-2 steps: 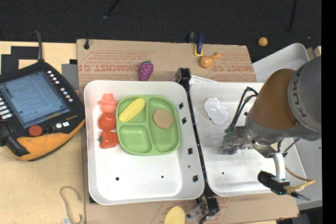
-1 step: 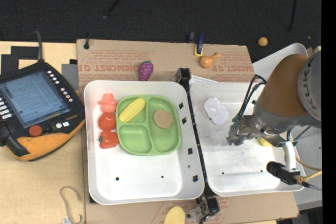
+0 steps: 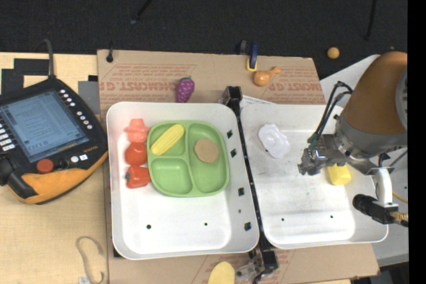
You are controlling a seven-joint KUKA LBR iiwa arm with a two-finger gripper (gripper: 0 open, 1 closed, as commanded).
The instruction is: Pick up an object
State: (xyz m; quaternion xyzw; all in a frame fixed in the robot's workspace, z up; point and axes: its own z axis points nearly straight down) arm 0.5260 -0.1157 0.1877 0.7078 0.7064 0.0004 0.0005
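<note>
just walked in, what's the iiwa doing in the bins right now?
It's on a pick attempt in the right bin. The gripper is down near the bin floor, between a clear plastic item and a yellow block, with nothing visibly held. The left bin holds a green divided plate carrying corn and a brown disc, with red toy pieces beside it.

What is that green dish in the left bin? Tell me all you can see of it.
The green tray is a rounded, shiny, plastic-looking plate split into three compartments. It lies flat in the upper middle of the left bin. A yellow corn cob lies aslant in its upper left compartment and a round brown piece sits in its upper right one; the lower compartment holds nothing. Three red and pink toy pieces lie against its left rim.
</note>
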